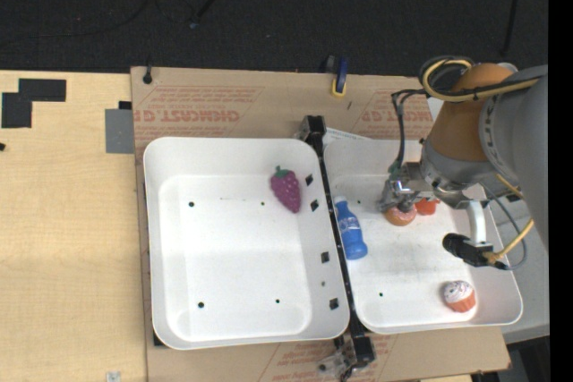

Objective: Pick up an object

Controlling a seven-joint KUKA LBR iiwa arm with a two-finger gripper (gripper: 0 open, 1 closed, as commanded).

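Observation:
My gripper [399, 198] is low in the right bin [421, 318], near its back. Its tips sit right over an orange-brown round object [401, 216], with a small red piece [425, 207] just to the right. A blue bottle [349, 231] lies along the right bin's left wall. A cupcake-like toy with white top and orange base [459, 296] rests at the front right. In the left bin [179, 300] a purple grape bunch [286, 189] lies near the back right corner.
A black divider with clips [327, 228] runs between the two bins. The grey arm with its orange band [470, 116] and cables fills the space above the right bin's back right. A blue clamp [339, 76] sits at the board's far edge.

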